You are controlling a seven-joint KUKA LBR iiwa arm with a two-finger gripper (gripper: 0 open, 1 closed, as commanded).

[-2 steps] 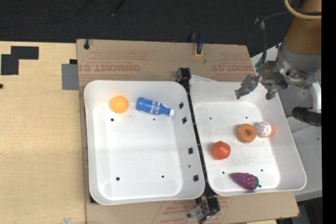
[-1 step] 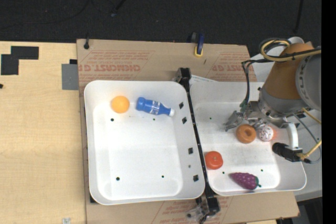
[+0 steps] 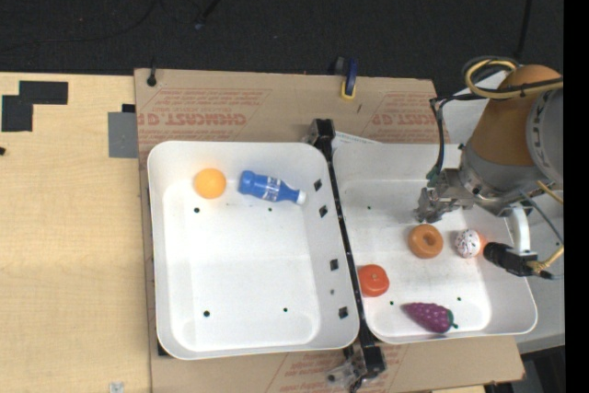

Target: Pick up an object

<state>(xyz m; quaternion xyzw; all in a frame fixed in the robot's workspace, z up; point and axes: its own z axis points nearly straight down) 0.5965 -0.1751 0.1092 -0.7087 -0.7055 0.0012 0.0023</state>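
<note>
Gripper (image 3: 434, 202) sits low in the right bin (image 3: 391, 170), just above-left of the donut (image 3: 425, 241); can't tell its state from this angle, nothing visibly held. Reads as approach step, pick not made. Left bin (image 3: 175, 290): bottle (image 3: 269, 188), orange ball (image 3: 210, 183). Right bin also has grapes (image 3: 428, 316), a red piece (image 3: 373, 280) and a speckled ball (image 3: 467, 243). Next: shift down-left onto the donut, descend, close.

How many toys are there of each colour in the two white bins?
Orange: 2, the ball and the doughnut
Blue: 1, the bottle
Red: 1, the round red toy
Purple: 1, the grapes
White with spots: 1, the small ball
Total: 6
</note>
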